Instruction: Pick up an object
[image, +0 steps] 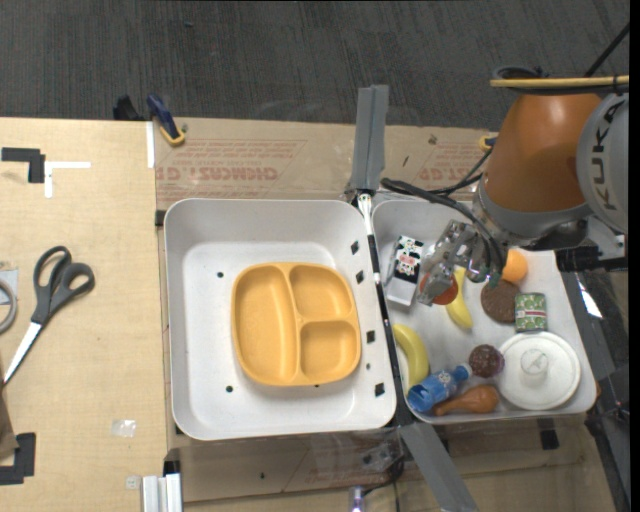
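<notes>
The gripper (447, 272) hangs low in the right bin (570, 300) (rear half); whether it is wide, narrow or holding anything cannot be told. Beside it lie a carton (404, 262) and a banana (459, 313). The left bin (190, 300) holds a tray (296, 324).

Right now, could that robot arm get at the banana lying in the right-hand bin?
Probably yes. The gripper hangs over the right bin, just above and right of the banana. The banana lies near the bin's left wall, its top uncovered; the blue toy sits close by its lower end.
</notes>
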